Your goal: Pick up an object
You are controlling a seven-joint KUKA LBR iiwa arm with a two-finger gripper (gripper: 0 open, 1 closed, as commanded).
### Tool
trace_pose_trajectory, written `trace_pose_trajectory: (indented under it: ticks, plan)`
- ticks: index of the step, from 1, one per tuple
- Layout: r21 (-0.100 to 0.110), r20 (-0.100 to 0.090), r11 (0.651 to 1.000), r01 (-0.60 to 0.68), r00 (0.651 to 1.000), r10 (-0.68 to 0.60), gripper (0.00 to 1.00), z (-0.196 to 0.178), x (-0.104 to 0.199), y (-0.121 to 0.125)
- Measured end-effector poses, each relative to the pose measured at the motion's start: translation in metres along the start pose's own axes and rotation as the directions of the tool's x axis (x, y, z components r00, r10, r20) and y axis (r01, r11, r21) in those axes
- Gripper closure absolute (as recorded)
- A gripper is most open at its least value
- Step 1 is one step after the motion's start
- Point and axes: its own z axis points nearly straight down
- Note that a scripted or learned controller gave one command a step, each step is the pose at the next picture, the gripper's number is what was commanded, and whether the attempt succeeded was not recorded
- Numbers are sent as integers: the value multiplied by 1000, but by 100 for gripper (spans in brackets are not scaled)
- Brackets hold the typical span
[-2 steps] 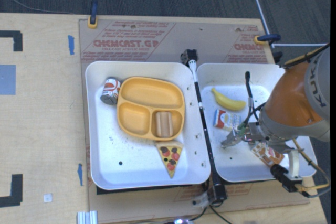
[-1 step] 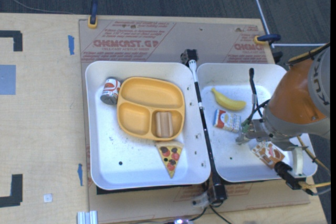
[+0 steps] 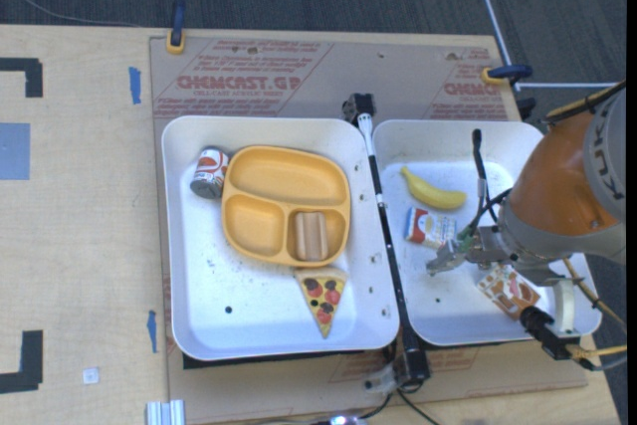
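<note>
Yellow banana (image 3: pixel 435 191) lies in the right bin (image 3: pixel 398 214), toward its far-left corner, long axis running from far-left to near-right, its curve bowed toward the near edge. Just beside it, nearer the bin's middle, sits a small white-and-red packet (image 3: pixel 428 227), its print too small to read. The arm's tool (image 3: pixel 450 259) hangs low over the bin's centre, just near-right of that packet; whether it is spread or pressed together, I cannot tell, and nothing is seen pinched in it. A patterned orange-and-white wrapper (image 3: pixel 509 291) rests toward the bin's near-right corner. Over in the left bin (image 3: pixel 184 244): a yellow divided tray (image 3: pixel 269 184) holding a brown block (image 3: pixel 311 236), a tipped can (image 3: pixel 208 171) at the far-left corner, a pizza slice (image 3: pixel 323 300) by the near edge. The brown board (image 3: pixel 299 80) under both bins reads "CHEMCAST".
</note>
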Motion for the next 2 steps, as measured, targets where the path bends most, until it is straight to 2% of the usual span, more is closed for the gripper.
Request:
trace_pose_trajectory:
  ticks: [1, 2]
  plan:
    - [-4, 1, 1000, 0, 1000, 0, 100, -10, 0, 1]
    - [-4, 1, 1000, 0, 1000, 0, 0, -10, 0, 1]
